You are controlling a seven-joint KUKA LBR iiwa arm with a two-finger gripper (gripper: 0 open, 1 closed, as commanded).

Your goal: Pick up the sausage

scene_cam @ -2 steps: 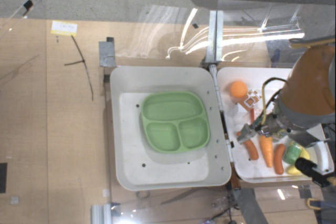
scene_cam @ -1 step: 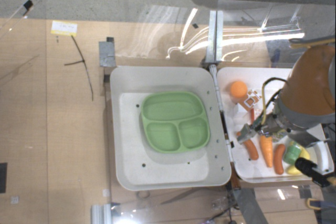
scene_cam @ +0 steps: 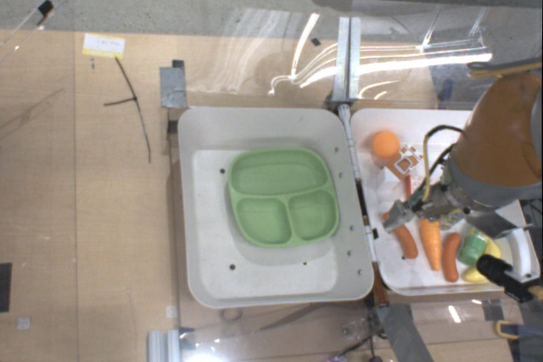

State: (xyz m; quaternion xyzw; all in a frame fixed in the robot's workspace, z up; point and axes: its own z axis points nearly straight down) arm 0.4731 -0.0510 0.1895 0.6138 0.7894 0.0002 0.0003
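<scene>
The sausage (scene_cam: 408, 242), short and reddish-brown, lies in the right bin (scene_cam: 365, 131) near its left wall, slanting towards the front. My gripper (scene_cam: 399, 216) hangs just above the sausage's upper end, at the tip of the grey arm with the orange band (scene_cam: 507, 131) reaching in from the right. Its tip overlaps that end of the sausage, and whether they touch is unclear. The sausage still rests on the bin floor.
In the right bin an orange ball (scene_cam: 385, 146) lies at the back, with a carrot (scene_cam: 431, 243), a red piece (scene_cam: 450, 255), a green piece (scene_cam: 473, 246) and a yellow piece (scene_cam: 480, 272) beside the sausage. The left bin (scene_cam: 191, 182) holds a green divided plate (scene_cam: 283, 197).
</scene>
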